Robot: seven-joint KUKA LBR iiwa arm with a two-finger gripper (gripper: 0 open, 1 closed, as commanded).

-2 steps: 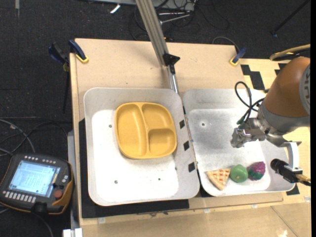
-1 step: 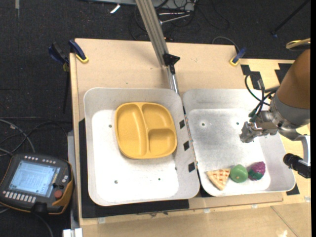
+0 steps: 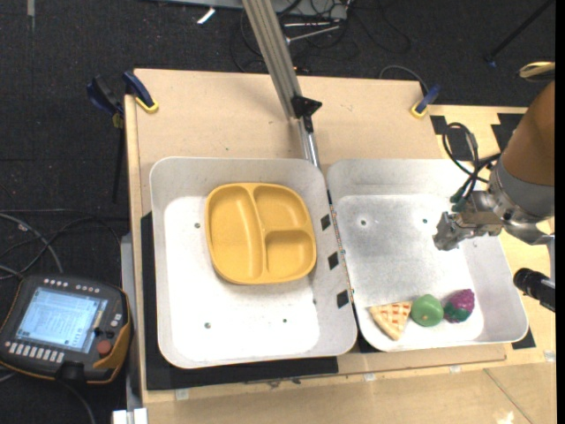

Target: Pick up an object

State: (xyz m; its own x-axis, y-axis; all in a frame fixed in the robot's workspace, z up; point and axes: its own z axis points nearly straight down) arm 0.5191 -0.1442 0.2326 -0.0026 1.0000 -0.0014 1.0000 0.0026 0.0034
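Note:
Three small toys lie along the near edge of the right bin (image 3: 388, 237): a pizza slice (image 3: 391, 317), a green round fruit (image 3: 428, 311) and a purple grape-like piece (image 3: 459, 305). My gripper (image 3: 447, 235) hangs over the right side of that bin, well behind the toys and apart from them. Nothing shows between its fingers.
A yellow divided plate (image 3: 261, 233) rests in the left bin (image 3: 181, 263). A metal pole (image 3: 275, 47) slants down to the seam between the bins. A teach pendant (image 3: 60, 327) lies on the floor at the lower left. Cables hang by my wrist at the right.

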